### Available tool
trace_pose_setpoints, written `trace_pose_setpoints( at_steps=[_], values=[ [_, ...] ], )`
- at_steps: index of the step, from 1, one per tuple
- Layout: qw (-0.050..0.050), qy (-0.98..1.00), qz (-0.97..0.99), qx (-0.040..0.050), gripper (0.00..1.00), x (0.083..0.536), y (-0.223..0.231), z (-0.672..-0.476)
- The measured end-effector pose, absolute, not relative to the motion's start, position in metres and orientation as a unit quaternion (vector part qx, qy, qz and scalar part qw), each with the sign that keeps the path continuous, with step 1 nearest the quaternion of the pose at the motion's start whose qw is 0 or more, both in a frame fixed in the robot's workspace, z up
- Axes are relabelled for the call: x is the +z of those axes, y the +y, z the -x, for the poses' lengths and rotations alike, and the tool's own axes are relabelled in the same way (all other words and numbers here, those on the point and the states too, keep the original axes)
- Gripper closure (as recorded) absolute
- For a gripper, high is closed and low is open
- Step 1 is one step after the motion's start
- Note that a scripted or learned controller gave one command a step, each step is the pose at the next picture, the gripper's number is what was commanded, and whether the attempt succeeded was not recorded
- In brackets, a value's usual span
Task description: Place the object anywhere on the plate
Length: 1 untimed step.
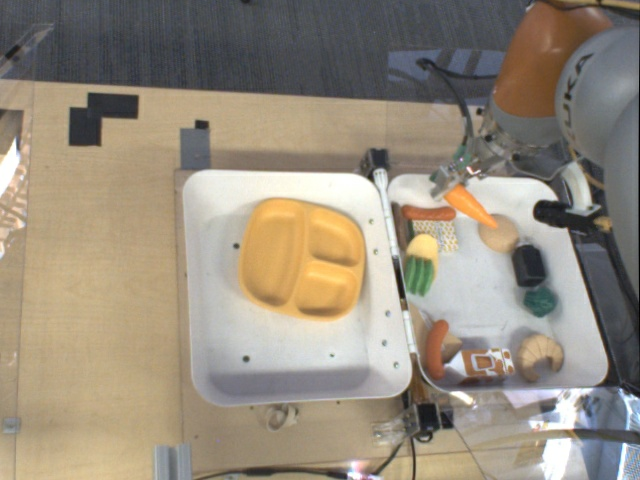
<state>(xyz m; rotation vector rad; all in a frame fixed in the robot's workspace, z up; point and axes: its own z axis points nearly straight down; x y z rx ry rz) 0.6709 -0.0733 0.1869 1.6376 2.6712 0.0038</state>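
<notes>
Two white bins point(200, 268) lie below my gripper point(462, 171), fingers pinching the orange toy carrot point(470, 204), yellow compartment plate point(300, 258) toward eight o'clock.

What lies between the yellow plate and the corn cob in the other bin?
In the camera view, bare white floor of the left bin, then the two bins' adjoining rims, lie between the yellow plate and the corn cob. No object sits there.

From my remote seat I read just one piece of lettering: part of the maker's name, "KU", in dark capitals running down the grey arm housing point(590, 73) at the upper right. The small carton point(484, 364) in the right bin carries print, but it is too blurred for me to read.
</notes>
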Motion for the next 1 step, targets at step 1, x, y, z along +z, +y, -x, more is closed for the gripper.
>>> trace_pose_setpoints(
  at_steps=[1],
  values=[
    [0.002,0.874,-0.485,0.0032,1.0,0.1864,-0.005,-0.6346]
  ],
)
